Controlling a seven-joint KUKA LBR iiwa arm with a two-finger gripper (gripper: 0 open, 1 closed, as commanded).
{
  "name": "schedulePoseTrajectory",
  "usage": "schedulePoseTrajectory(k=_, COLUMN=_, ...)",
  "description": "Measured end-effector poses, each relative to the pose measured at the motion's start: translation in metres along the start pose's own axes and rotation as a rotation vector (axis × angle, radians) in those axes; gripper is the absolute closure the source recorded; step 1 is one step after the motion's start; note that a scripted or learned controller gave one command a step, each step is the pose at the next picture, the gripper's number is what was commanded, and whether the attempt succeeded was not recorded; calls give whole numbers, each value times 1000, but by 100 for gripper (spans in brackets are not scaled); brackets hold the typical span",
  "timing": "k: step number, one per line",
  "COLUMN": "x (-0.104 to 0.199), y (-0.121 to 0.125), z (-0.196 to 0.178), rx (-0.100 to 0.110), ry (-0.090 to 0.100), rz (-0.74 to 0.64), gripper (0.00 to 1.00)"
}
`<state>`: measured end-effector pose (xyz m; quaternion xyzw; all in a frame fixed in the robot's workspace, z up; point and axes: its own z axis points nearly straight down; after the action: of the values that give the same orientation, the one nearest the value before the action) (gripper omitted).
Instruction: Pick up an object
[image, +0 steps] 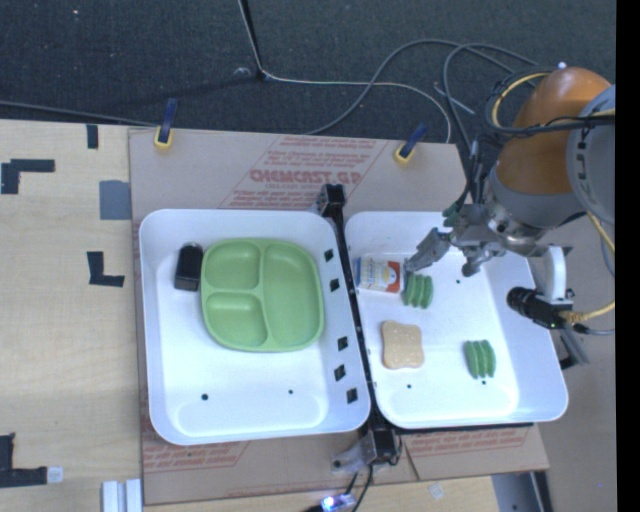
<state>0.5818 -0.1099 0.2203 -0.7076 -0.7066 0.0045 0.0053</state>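
A brown cardboard sheet (300, 170) covers the bench under both bins, and red print near its far edge reads roughly "CHEMCAST GP", though the smaller lines beneath are too blurred to make out. Two yellow clamps (163, 135) pin that far edge. On the sheet sit the two shallow white bins, edge to edge: the left bin (180, 400) and the right bin (530, 395). The grey arm (550, 150) with its orange band comes in over the right bin's far right corner. In the left bin a green divided plate (262, 295) with three compartments fills the middle, and a small black block (188, 267) lies just beside the plate's left rim, toward the bin's far left corner. In the right bin a tan, bread-like slice (403, 345) lies near the left wall, about midway along it. A small packet (379, 274) with white, red and blue print sits against the left wall nearer the far edge; its writing is too small to read. Touching or almost touching it on its right is a green ridged piece (418, 291), and a second green ridged piece (480, 358) lies well apart toward the near right. The gripper (447, 256) hangs over the far part of the right bin, just above the first green piece, its two fingers spread apart with nothing between them.
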Motion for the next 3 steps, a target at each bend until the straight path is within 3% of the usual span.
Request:
schedulePoseTrajectory(k=1, x=0, y=3, z=-6, rx=-12, ry=-1, rz=-3, gripper=0)
schedulePoseTrajectory(k=3, x=7, y=2, z=109, rx=-7, ry=-1, rz=-3, gripper=0)
